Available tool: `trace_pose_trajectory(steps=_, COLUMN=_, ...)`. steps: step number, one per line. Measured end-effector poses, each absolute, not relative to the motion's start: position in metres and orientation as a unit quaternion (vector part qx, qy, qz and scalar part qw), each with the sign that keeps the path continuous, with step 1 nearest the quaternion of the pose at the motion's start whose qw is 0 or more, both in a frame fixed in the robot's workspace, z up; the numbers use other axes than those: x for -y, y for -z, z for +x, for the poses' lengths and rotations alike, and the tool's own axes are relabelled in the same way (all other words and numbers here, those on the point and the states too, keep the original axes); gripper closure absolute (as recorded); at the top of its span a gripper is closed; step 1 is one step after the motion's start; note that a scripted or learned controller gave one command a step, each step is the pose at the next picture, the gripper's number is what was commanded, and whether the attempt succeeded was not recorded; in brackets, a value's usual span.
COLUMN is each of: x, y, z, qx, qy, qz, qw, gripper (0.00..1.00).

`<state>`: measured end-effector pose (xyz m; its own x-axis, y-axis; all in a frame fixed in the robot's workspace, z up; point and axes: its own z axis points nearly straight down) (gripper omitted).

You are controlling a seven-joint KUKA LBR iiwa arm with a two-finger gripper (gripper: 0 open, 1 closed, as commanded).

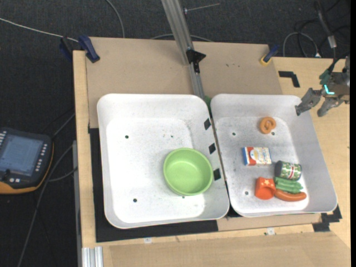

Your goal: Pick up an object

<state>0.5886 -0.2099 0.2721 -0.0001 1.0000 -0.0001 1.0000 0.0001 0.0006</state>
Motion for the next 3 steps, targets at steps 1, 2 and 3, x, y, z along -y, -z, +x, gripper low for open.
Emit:
trace_pose_trajectory(steps=1, x=0.21, y=-0.272, z=0.589, qx=-0.707, qy=-0.0001, qz=0.707, qw=0.0, gripper=0.0)
trace_pose_trajectory(steps=2, x=0.201, y=-0.221, z=0.582, qx=-0.707, qy=0.0008, qz=0.707, qw=-0.002, gripper=0.0)
trace_pose_trajectory(steps=3, x=0.202, y=-0.178, z=0.578, qx=-0.707, qy=0.0008, qz=0.707, qw=-0.001, gripper=0.0)
